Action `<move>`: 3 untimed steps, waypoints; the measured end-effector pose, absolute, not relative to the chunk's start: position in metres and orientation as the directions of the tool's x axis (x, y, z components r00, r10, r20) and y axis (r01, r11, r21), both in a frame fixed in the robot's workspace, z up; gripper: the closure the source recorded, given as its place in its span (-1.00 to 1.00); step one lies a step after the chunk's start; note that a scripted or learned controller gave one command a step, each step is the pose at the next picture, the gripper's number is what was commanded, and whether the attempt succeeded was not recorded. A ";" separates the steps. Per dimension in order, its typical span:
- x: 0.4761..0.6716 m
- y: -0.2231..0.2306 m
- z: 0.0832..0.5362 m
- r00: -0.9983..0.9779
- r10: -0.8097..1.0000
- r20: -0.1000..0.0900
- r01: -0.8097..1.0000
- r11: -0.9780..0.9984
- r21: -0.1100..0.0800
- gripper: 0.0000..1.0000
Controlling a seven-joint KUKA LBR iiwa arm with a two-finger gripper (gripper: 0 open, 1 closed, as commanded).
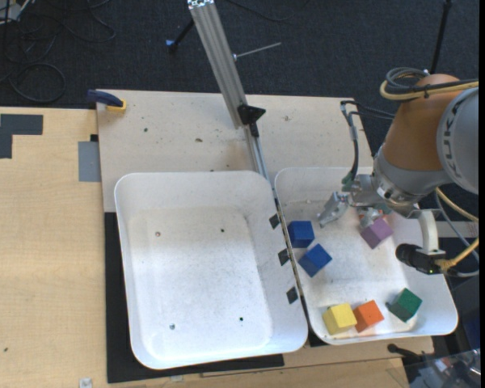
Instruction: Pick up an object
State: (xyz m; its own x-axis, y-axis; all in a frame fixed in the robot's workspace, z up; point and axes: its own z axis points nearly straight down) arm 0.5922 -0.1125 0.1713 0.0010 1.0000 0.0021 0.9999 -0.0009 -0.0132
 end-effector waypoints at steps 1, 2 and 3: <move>0.594 -0.107 0.127 0.004 1.000 0.002 1.000 -0.004 -0.006 -1.00; 0.600 -0.109 0.123 0.001 1.000 -0.004 1.000 -0.001 0.016 -1.00; 0.600 -0.110 0.128 0.010 1.000 -0.001 1.000 -0.010 0.012 1.00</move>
